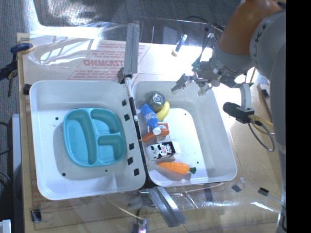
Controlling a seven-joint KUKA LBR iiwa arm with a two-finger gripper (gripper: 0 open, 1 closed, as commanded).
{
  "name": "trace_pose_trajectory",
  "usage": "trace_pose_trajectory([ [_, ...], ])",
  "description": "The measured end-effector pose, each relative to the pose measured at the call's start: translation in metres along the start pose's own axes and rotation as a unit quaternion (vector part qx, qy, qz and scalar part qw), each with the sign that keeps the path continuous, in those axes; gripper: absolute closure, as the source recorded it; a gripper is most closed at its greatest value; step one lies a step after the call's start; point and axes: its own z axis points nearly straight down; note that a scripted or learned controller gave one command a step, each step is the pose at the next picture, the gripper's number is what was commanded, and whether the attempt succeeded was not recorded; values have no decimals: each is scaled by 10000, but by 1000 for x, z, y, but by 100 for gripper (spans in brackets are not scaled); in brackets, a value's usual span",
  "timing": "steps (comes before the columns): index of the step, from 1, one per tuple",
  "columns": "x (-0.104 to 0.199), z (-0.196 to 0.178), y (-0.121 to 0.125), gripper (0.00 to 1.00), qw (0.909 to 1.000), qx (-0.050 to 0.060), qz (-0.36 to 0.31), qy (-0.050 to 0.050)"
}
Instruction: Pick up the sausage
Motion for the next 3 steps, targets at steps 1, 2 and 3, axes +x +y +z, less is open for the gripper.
trace_pose_trajectory([
  [1, 25, 92, -28, 0, 9998, 2, -175, -2],
  [2, 46, 167, -32, 0, 9994, -68, -342, -38],
  [3, 46, 156, -31, 100, 9993, -77, -371, -46],
])
